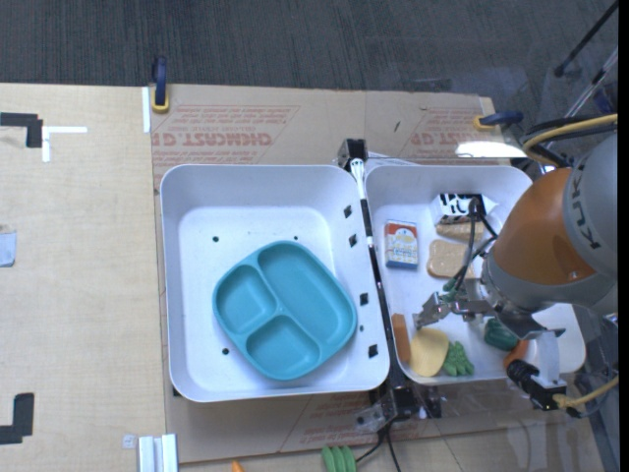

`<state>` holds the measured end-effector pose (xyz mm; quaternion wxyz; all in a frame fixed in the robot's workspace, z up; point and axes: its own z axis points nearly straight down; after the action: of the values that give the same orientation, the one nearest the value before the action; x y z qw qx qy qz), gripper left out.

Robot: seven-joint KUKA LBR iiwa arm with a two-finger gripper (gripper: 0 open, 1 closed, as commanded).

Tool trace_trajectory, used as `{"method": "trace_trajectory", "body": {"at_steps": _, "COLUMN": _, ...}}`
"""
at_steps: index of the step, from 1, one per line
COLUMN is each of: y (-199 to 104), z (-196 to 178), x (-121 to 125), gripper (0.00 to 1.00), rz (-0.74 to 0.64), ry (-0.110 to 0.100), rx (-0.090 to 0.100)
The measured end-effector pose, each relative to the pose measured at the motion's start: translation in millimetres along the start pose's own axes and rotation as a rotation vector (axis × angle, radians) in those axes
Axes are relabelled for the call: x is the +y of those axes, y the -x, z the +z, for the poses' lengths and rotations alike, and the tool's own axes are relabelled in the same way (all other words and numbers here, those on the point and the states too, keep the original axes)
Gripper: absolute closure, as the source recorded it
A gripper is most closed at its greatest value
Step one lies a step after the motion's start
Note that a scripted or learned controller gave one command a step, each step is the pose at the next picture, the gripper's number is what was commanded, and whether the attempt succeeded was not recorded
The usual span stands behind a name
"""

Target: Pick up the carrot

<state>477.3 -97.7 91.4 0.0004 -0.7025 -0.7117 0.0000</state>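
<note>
- Cardboard (246, 131) covers the bench, and two shallow white bins stand on it side by side.
- Left bin (187, 264) holds a teal plate (284, 309) with three sections; it looks like smooth hard plastic with rounded corners.
- Right bin (413, 180) holds the toy food: a small red and white box (401, 245), two tan slices like bread (448, 257), a yellow wedge (428, 352), a bumpy green piece (458, 360), and a long orange-brown stick (400, 337) at the left wall.
- The carrot (517, 354), as I judge, is the orange piece with a green top (499, 337) at the right side of this bin, lying on the floor under the arm. It is partly hidden, so I am not fully sure.
- The arm (541, 234) hangs over the right bin, and the gripper (441, 308) is low, near the yellow wedge and the slices.
- Its two thin metal fingers (428, 315) stand apart, and nothing is between them.
- The task seems only started: the carrot is not yet gripped and not lifted. What is left is to bring the claw to the carrot, close on it and raise it.
</note>
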Motion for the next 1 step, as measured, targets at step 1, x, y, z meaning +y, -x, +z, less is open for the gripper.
{"method": "trace_trajectory", "body": {"at_steps": 1, "y": -5.0, "z": -0.2, "x": 0.9, "gripper": 0.0, "rz": 0.114, "ry": 0.002, "rx": 0.0}}
